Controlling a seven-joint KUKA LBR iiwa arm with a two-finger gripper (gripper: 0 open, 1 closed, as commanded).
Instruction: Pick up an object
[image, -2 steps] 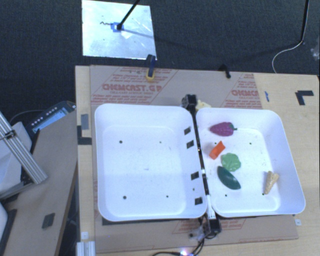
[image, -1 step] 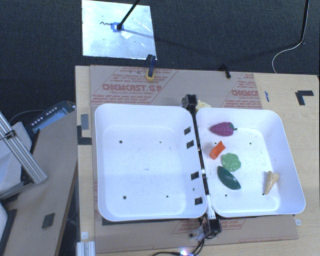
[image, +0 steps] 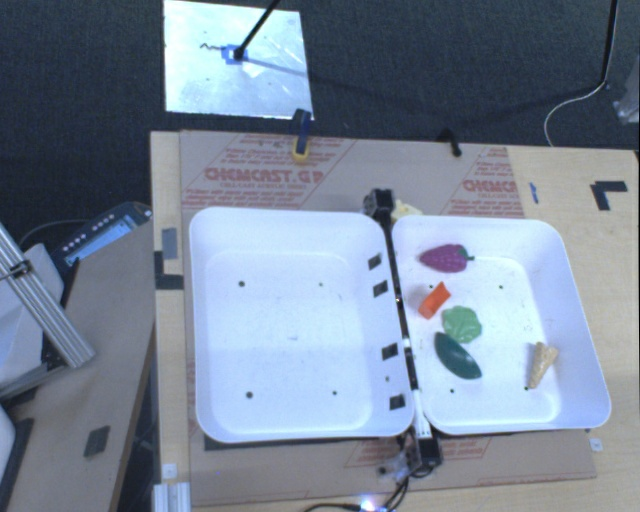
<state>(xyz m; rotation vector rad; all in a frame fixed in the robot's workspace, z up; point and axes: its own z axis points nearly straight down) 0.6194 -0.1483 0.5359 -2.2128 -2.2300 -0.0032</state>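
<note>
The right bin (image: 575, 300) holds several small objects. A purple piece (image: 444, 258) lies near its back wall. An orange piece (image: 433, 299) sits close to the divider between the bins. A light green piece (image: 461, 323) rests just right of it, and a dark green oval (image: 458, 356) lies in front of that. A tan cone (image: 541, 363) lies toward the bin's front right.
The left bin (image: 210, 330) stands beside the right one, joined by black clips (image: 390, 320) along the divider. A small pale object (image: 405, 210) lies on the bench behind the bins. A yellow clamp (image: 300, 150) sits at the bench's back edge.
</note>
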